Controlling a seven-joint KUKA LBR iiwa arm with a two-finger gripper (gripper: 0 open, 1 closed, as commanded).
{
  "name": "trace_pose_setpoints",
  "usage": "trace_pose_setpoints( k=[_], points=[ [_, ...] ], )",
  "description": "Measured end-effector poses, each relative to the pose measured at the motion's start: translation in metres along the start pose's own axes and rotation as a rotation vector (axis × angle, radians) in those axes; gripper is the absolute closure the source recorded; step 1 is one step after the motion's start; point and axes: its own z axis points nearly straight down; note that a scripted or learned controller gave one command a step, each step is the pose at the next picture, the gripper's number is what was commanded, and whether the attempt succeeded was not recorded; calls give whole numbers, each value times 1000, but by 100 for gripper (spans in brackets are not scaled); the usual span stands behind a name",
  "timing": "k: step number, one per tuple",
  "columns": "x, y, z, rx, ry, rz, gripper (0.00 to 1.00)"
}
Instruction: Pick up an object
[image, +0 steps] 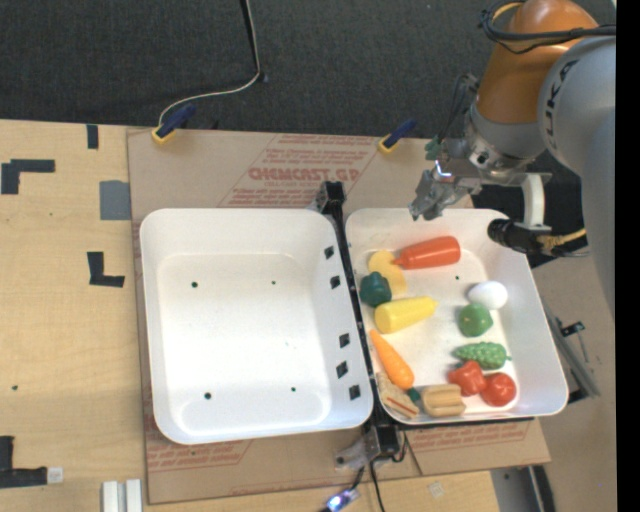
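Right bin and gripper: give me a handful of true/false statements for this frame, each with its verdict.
1. The toy food all lies in the right bin. True.
2. The gripper holds the red carrot. False: the carrot lies in the bin, and the gripper is above the bin's far rim with nothing seen between its fingers.
3. The white egg lies beside the green ball. True.
4. The yellow corn lies in the left bin. False: it lies in the right bin, near the divider.
5. The orange carrot lies nearer the front of the bin than the corn. True.
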Motion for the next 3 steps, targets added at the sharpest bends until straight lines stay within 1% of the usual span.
trace_pose_setpoints(
  k=[1, 2, 3],
  points=[
    [-15, -81, 150, 11, 2, 5, 100],
    [-11, -51, -3, -25, -4, -1, 100],
    [29, 4, -136, -27, -2, -5, 100]
  ],
)
